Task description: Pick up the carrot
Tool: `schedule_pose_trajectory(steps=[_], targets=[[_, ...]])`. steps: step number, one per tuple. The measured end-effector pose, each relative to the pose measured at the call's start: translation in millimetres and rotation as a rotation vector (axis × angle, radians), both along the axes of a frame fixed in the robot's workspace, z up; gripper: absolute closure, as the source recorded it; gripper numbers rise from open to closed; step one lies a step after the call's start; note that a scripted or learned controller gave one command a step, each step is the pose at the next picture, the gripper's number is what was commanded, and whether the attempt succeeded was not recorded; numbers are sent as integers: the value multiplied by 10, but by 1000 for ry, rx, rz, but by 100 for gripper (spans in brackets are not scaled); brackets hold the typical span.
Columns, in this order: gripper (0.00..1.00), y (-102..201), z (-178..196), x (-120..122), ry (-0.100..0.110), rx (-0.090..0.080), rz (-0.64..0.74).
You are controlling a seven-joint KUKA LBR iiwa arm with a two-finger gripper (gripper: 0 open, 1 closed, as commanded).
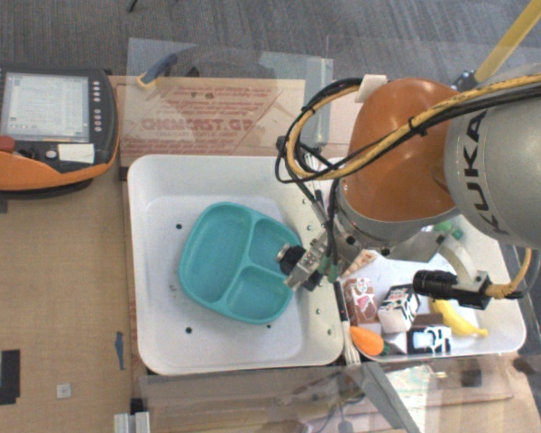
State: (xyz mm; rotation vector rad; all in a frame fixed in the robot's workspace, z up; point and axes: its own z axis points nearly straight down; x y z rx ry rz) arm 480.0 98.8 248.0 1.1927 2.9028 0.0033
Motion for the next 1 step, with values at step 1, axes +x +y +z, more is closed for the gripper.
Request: schedule_pose_trajectory(steps=[1], targets=[[100, 604, -380, -9, 5, -1, 135]])
